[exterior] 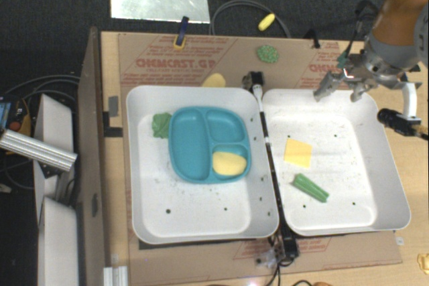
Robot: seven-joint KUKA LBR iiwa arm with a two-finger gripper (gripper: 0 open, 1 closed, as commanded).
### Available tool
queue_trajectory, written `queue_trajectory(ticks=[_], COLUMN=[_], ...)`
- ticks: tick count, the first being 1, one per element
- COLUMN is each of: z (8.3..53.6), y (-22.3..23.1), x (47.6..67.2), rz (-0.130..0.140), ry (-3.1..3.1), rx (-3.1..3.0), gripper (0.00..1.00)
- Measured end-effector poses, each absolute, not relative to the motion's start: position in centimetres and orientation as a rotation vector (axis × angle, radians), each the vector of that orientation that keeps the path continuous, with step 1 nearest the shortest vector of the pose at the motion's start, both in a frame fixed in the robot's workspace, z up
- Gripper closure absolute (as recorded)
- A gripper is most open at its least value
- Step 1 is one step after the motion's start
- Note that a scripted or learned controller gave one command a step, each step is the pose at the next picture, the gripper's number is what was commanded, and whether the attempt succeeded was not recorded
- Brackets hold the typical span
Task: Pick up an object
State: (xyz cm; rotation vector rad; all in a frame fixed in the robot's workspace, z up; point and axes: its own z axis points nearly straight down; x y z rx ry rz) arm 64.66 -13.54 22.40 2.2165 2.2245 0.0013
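A robotics lab test bench: 2 white bins (268, 144) sit on a cardboard-covered bench (295, 60) over dark carpet (47, 3). Loose cables (40, 87) trail at left, and a grey-and-orange industrial arm (395, 17) reaches in from the right.

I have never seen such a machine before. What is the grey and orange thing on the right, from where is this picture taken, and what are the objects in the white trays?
The grey and orange thing is a robot arm; its gripper hangs open above the far edge of the right bin, with nothing between its fingers. One fixed camera looks down on the bench at a slant. The left bin holds a blue divided plate with a yellow piece in one compartment, and a green leafy piece beside the plate. The right bin holds a yellow block and a green stick-shaped piece.
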Motion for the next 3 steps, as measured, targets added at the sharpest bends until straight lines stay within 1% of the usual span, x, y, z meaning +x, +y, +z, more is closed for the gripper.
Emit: queue_trajectory(ticks=[1, 2, 3], z=[7.8, 9.0, 8.3], y=[-12.8, -11.1, -8.7], x=[58.2, 52.0, 48.5], rz=[-0.003, -0.003, -0.001], ry=[2.225, 2.224, 2.223], rx=[2.226, 2.225, 2.224], gripper=[0.0, 0.0, 0.0])
